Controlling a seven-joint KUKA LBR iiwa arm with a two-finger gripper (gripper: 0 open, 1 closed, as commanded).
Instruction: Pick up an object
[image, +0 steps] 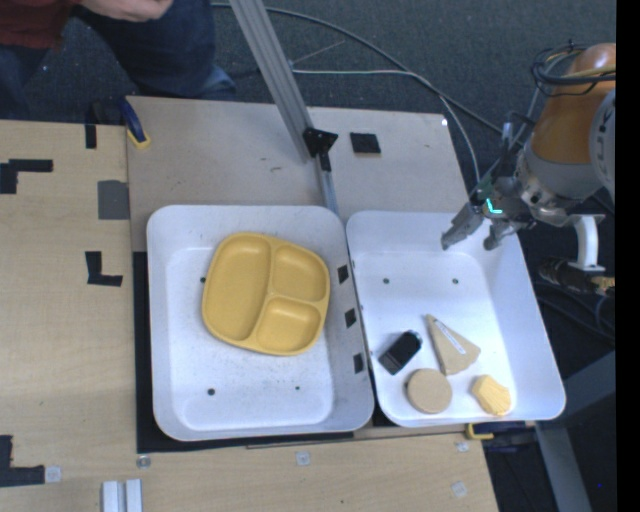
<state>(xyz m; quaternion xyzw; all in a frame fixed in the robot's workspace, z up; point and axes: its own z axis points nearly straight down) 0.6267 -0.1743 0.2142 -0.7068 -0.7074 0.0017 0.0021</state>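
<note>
Fingers (472, 236) spread, above right bin's (520, 290) far edge

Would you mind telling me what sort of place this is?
Probably a robotics lab: two white bins on a plywood bench, loose cables, and the arm's hand open above small test objects.

two bins side by side on the bench (420, 165): left bin (170, 300) at 9 o'clock, right bin (520, 300) at 3 o'clock, rims touching along the middle. in the left bin, a divided plate (265, 293), lying toward 12 o'clock of the bin's floor. in the right bin, four things clustered toward 6 o'clock: a small block (400, 351) at 9 o'clock of the cluster, a wedge (451, 345) just at its 3 o'clock, a round disc (429, 391) at 6 o'clock of the wedge, a small lump (491, 395) at 3 o'clock of the disc. over the right bin's 12 o'clock rim, toward 1 o'clock, the gripper (474, 233), well apart from the cluster.
</note>
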